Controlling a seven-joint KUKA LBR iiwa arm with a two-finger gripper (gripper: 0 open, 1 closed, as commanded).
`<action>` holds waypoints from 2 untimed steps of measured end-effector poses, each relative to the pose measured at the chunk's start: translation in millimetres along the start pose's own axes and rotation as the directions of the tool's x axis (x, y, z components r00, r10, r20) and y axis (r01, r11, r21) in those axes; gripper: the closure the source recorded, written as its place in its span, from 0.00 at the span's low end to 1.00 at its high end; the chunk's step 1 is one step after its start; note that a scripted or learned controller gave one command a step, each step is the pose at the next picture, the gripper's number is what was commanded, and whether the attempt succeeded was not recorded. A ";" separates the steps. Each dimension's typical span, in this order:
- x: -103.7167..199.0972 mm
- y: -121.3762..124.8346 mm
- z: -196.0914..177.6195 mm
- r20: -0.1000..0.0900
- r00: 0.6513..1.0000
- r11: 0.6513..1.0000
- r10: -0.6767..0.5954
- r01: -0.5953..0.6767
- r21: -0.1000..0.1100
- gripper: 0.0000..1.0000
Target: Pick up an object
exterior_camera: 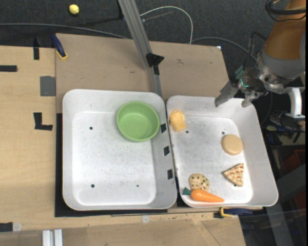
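My gripper (pixel 232 100) hovers over the far edge of the right bin (pixel 262 142), its two grey fingers (pixel 223 97) spread apart with nothing between them. Inside that bin lie a yellow lumpy piece (pixel 177 120) at the far left, a tan round bun (pixel 232 144) to the right, a pizza-slice wedge (pixel 234 175), a speckled cookie (pixel 198 181) and an orange carrot (pixel 207 196) along the near rim. A green bowl (pixel 138 121) sits in the left bin (pixel 77 152).
A grey pole (pixel 136 27) slants down to the joint between the bins. A small yellow ball (pixel 74 8) lies on the dark floor at the top left. Cables loop behind the bench.
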State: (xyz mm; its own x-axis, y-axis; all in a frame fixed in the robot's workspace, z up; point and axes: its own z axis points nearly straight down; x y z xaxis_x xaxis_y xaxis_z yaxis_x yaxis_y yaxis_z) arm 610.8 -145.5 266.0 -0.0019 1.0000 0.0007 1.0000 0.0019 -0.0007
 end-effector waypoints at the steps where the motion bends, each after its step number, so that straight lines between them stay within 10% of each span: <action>1: 0.0 0.0 0.0 0.000 1.000 1.000 -0.001 0.001 0.000 0.00; 2: 1.7 -1.2 64.9 0.000 1.000 1.000 0.000 0.000 0.007 0.00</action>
State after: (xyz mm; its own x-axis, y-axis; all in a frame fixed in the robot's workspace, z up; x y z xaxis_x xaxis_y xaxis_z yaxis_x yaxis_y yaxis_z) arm 609.5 -143.7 201.2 -0.0019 1.0000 0.0004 1.0000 0.0019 -0.0081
